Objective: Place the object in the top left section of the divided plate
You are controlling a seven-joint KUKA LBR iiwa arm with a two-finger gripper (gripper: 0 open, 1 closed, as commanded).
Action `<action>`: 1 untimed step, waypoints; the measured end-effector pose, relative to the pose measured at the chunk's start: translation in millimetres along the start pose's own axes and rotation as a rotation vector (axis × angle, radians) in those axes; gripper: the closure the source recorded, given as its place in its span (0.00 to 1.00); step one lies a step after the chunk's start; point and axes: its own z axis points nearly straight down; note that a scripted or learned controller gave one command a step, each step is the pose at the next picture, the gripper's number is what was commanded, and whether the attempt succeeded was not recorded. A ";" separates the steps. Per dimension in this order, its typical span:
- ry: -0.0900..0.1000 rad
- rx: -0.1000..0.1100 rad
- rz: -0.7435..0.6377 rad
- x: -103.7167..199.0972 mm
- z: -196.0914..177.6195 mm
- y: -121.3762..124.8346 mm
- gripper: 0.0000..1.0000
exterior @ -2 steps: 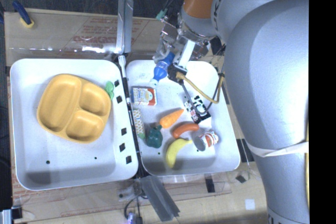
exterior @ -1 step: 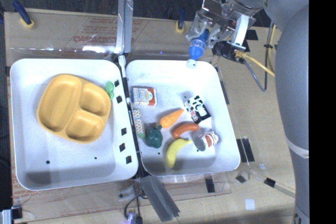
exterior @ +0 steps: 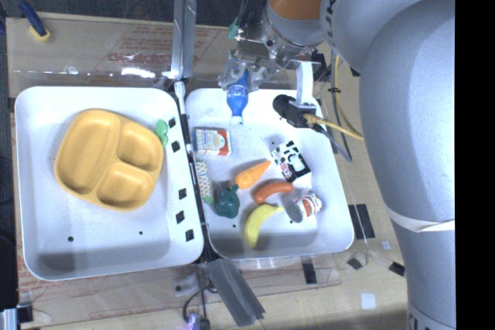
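Right bin (exterior: 332,236): fingers (exterior: 236,85) clamp blue bottle (exterior: 237,103); arm reads "KUKA".

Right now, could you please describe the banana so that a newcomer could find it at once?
Look in the right bin, at its near edge. The banana lies there just below the sausage and right of the teal toy. It is the only curved yellow piece in that bin.

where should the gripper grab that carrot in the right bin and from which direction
Grip the carrot across its thicker middle, coming straight down from above. It lies flat and slanted, tapering toward its upper right tip; the sausage sits close below, so closing across the width seems safest.
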 end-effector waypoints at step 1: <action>-0.001 -0.001 -0.122 79.9 67.2 -10.9 1.00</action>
